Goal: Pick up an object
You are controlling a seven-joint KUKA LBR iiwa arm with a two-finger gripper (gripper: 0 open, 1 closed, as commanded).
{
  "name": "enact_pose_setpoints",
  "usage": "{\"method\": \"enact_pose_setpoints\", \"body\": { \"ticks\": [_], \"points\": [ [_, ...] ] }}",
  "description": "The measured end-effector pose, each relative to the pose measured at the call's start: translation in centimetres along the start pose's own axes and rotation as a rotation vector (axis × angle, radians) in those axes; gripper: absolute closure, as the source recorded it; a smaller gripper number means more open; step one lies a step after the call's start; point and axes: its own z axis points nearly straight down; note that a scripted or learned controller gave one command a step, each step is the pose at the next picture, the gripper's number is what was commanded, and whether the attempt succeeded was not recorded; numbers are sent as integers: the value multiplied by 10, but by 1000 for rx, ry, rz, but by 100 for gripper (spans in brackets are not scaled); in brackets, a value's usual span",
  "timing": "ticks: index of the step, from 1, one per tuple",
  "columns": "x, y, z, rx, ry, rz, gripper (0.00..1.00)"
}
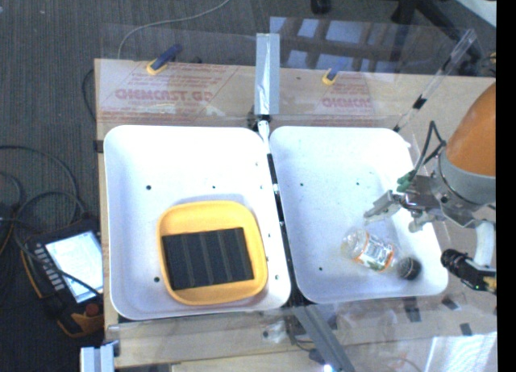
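I see gripper over right bin, fingers spread, gripping nothing. Packet below it near front rim, black cap beside. Yellow tray in left bin.

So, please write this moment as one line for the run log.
gripper: open, over right bin, holding nothing | clear packet: in right bin, below gripper | yellow tray: in left bin

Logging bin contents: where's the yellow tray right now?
The yellow tray lies flat in the left bin, toward its near edge and close to the divider between the two bins.
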Motion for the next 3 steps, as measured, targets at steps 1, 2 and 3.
{"method": "enact_pose_setpoints", "body": {
  "ticks": [1, 2, 3],
  "points": [
    [-8, 3, 119, -7, 1, -161, 0],
    [-32, 52, 73, -1, -1, 13, 0],
    [-6, 41, 122, -16, -5, -87, 0]
  ]
}}
